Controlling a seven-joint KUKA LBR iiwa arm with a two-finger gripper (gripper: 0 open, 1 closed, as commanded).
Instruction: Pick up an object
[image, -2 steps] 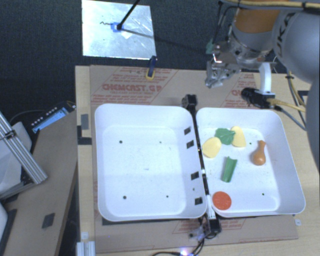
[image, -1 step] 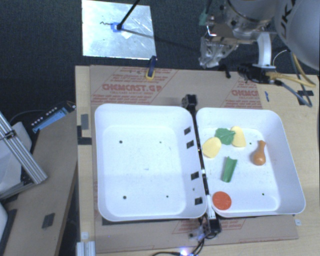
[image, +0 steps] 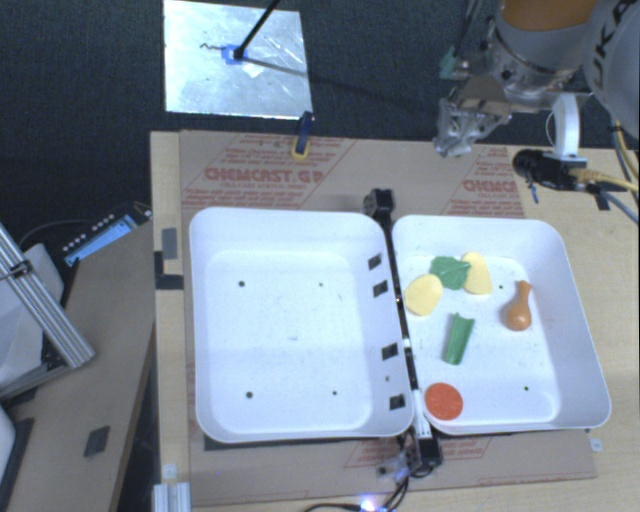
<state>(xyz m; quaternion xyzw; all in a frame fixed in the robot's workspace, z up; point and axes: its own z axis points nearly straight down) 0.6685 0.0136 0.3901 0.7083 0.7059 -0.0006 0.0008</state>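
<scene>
The right bin (image: 570, 290) holds several small things: a green leafy piece (image: 449, 271), a pale yellow piece (image: 477, 274), a yellow rounded piece (image: 423, 295), a green stick (image: 458, 338), a brown pear-shaped piece (image: 518, 307) and an orange-red disc (image: 444, 402) in the near left corner. My gripper (image: 458, 140) hangs high above the bench behind the right bin's far edge, well apart from all of them. Nothing shows between its fingers.
The left bin (image: 215, 300) lies beside the right one, joined by a black clip strip (image: 395, 300). A shiny metal sheet (image: 238, 60) lies at the back left. A yellow clip (image: 300, 150) sits on the cardboard base.
</scene>
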